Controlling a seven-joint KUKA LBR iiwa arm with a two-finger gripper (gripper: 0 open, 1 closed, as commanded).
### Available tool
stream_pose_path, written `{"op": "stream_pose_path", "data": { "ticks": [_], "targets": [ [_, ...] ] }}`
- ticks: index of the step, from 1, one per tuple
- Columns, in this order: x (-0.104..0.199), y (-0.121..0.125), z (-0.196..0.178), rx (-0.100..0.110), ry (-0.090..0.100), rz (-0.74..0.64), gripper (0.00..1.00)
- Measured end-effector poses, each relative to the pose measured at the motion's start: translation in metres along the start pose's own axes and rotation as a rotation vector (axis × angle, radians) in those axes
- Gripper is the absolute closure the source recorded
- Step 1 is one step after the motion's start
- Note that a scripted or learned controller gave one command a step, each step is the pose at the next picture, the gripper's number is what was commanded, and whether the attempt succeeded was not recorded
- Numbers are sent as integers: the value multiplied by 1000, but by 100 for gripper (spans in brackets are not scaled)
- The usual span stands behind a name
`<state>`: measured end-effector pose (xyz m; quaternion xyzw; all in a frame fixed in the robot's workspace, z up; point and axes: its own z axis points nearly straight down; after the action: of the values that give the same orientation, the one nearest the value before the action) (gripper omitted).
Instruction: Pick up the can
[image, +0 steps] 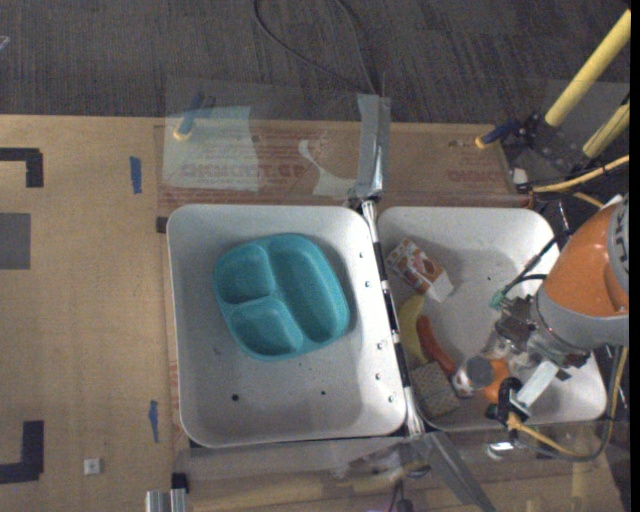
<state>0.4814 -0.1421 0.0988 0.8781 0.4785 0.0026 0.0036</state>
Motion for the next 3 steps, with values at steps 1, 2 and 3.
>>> {"op": "stream_pose_path", "data": {
  "ticks": [1,2,3],
  "targets": [
    [-50,31,-79,10,-3,171,100],
    [-49,31,-79,11,-3,169,0],
    [35,-6,7,11,-3,242,0]
  ]
}}
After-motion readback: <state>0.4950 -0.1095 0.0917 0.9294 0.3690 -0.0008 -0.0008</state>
